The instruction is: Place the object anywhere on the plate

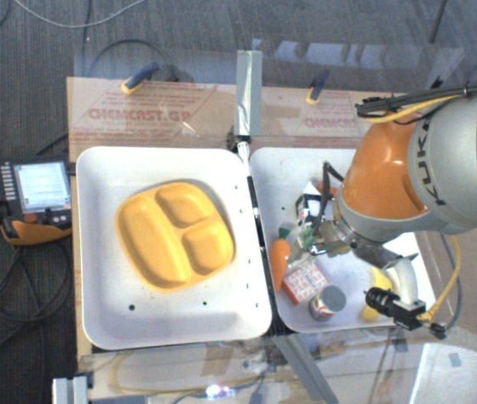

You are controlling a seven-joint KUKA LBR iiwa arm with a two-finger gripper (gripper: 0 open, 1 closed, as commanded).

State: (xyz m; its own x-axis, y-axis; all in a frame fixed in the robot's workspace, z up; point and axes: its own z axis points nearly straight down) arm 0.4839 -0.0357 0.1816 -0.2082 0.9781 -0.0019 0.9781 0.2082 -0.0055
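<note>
- Arm (406, 175) hangs over the right bin (284, 167), frame right; claw hidden under the wrist — cannot tell its state.
- Plate (175, 234), yellow, three compartments, sits bare in the left bin (95, 310).
- Candidate objects — carrot (279, 259), red box (304, 282), can (329, 301) — lie touching, lower middle.
- Risk: clutter; a grasp may slip or catch a neighbour.
- Legible: "KUK" on arm; red print on cardboard (154, 112), unreadable.

two white bins (95, 251), one yellow divided plate (176, 234), one carrot (278, 261), one red-and-white box (304, 282), one small can (327, 301), one yellow item (376, 303) partly hidden.
</note>
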